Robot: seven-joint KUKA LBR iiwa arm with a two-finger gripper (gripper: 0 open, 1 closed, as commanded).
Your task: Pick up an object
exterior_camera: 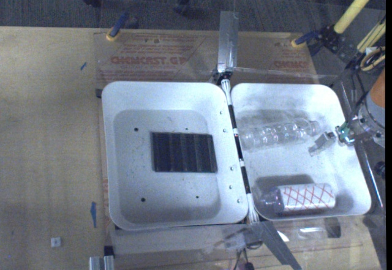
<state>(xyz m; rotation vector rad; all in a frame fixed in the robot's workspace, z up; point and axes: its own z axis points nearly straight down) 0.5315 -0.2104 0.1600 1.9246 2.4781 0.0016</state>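
Evidently the program has chosen the right bin to work in, since the arm comes over that bin's far right rim and the gripper hangs low inside it. From where I stand the gripper is small and blurred against the white floor, so I cannot tell whether it is open or closed, and I see nothing that it plainly holds.

Just beside its tip lies the clear plastic bottle, on its side across the upper half of the bin with its cap end pointing toward the gripper. That looks like the thing being gone for, though whether they touch is too fine to make out. A bottle lying flat like that will probably roll or slide if nudged on the cap instead of being straddled across the body.

Nearer the front of the same bin sits a red-latticed roll in a clear wrapper, well apart from the gripper. The left bin holds a dark ribbed block flat in its middle, far from the action. By my reckoning the pick is not yet made
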